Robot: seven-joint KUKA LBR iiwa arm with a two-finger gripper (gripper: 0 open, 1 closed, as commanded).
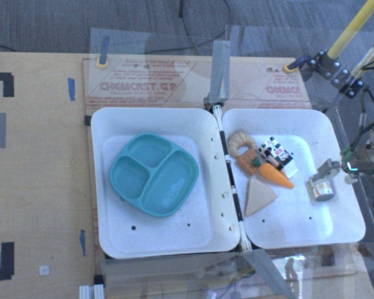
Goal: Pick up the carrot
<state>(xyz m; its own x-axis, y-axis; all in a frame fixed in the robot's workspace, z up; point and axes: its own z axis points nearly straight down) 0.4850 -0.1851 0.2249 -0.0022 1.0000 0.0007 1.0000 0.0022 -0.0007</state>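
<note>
Jaws' state we cannot tell; we would close them across the carrot's (pixel 276 174) thick middle, clear of the wedge (pixel 259 197)

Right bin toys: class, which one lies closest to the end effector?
The carrot. Its orange tip points toward the end effector, while the tan wedge, cow toy and ring lie farther left.
</note>
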